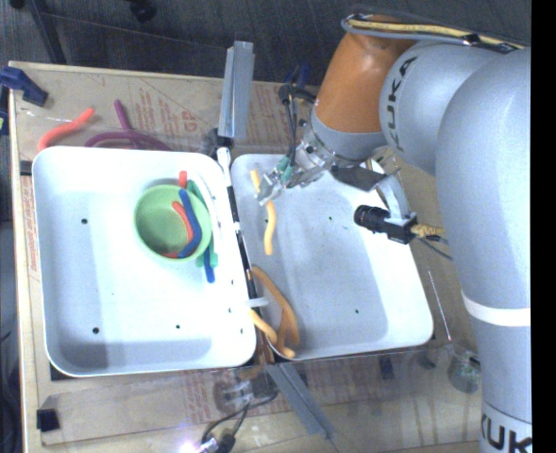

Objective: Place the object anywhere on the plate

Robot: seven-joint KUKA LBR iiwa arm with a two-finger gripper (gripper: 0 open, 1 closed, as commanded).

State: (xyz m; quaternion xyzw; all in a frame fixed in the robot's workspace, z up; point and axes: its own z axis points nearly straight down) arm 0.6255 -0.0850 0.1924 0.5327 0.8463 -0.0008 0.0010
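Tool (270,183) grip unreadable; yellow object (269,226) just below it, green plate (169,223) far left — risks closing on nothing.

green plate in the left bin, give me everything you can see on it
The green plate is round and shallow, matte light green, plastic by its look. It lies flat in the left bin, toward that bin's upper right. A few thin sticks rest on its right part: red, blue and green ones, the blue and green running past its rim.
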